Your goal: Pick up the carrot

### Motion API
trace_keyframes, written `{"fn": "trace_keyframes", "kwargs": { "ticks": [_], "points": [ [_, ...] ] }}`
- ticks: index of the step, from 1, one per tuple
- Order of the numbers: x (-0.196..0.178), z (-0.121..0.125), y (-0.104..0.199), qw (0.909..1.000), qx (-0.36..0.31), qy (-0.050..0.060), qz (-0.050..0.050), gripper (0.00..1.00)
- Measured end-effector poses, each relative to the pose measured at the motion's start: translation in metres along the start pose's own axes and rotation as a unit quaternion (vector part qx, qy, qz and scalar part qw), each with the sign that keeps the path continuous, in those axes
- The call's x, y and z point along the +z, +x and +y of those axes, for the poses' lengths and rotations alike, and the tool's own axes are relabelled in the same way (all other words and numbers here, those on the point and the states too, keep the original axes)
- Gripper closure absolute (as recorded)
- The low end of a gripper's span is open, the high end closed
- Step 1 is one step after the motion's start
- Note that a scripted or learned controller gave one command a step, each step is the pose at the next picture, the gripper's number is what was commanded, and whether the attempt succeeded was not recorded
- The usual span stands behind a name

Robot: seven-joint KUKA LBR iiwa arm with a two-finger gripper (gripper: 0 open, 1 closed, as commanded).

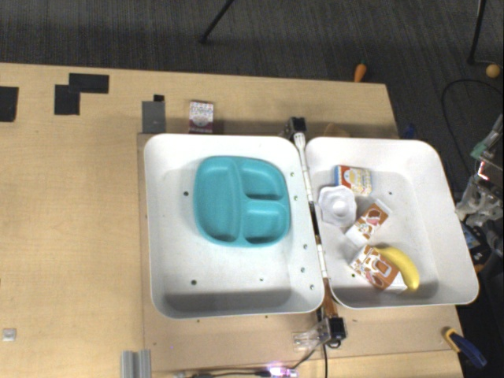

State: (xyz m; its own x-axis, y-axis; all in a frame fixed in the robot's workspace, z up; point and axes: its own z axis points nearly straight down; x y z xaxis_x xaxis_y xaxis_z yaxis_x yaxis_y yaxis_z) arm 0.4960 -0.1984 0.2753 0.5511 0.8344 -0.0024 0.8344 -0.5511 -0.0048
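Observation:
The right bin (438,181) holds a yellow banana (402,267) at its front. Beside the banana lies a brown-and-white snack packet (375,269), and a second such packet (370,220) lies above it. A white cup (337,205) stands near the bin's left wall, with a small white carton (353,179) just behind it. In the left bin (228,282) rests a teal divided plate (240,201).
A small orange object (360,72) sits at the bench's far edge. A grey block (153,115) and a small patterned cube (201,116) stand behind the left bin. Metal parts and cables (482,191) crowd the right edge. Bare wooden bench (71,235) stretches to the left.

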Motion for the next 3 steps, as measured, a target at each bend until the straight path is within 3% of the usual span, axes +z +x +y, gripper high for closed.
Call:
{"fn": "trace_keyframes", "kwargs": {
  "ticks": [2,3],
  "points": [
    [-0.026,0.004,0.005,0.9999,-0.011,-0.007,0.002,1.00],
    [-0.034,-0.004,0.003,0.9795,0.201,-0.003,0.002,1.00]
  ]
}}
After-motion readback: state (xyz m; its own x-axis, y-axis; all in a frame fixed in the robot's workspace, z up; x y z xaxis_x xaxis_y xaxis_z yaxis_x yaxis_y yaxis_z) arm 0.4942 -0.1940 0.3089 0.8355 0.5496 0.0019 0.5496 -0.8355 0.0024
